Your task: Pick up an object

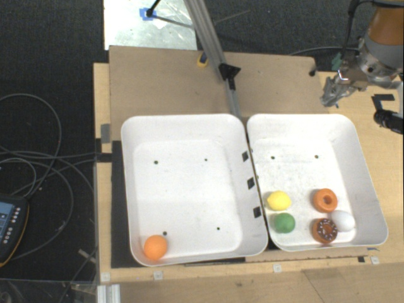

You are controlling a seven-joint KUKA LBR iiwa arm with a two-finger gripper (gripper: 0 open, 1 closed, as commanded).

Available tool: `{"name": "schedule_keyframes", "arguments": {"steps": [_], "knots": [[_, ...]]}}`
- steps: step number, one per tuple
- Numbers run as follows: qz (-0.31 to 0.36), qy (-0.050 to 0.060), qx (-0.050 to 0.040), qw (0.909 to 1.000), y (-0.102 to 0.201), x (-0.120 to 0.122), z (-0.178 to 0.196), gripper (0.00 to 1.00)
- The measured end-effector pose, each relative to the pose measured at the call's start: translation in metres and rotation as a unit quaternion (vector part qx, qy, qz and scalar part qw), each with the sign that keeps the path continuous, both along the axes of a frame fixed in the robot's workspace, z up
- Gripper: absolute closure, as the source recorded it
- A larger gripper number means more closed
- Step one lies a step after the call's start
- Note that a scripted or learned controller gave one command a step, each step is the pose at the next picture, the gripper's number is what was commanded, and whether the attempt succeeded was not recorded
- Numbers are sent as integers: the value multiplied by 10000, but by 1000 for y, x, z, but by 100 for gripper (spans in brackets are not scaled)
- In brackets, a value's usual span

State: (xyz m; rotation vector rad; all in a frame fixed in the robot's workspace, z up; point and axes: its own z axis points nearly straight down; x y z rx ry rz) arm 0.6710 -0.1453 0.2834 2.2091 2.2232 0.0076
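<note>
White moulded-plastic bins sit side by side on the bench. Left shallow white bin (189, 131) holds one smooth orange ball (155, 247) in its near corner. Right shallow white bin (297, 131) holds five items clustered at the near end: yellow lemon-shaped piece (278, 201), green ball (284, 223), glossy orange ring doughnut (325, 200), brown sprinkled doughnut (324, 230), white egg-shaped piece (343, 220) touching it. Clustering leaves you tight approach room; the orange ball is isolated, thus the easier pick, in my est. Grey two-finger gripper (332, 95) hangs past the right bin's far edge, w/ nothing between its fingers; claw width: cannot tell.
</note>
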Motion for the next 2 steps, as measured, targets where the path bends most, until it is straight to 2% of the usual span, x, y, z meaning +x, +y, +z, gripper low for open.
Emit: {"name": "schedule_keyframes", "arguments": {"steps": [2], "knots": [[17,34,16,10000,96,-1,-6,100]]}}
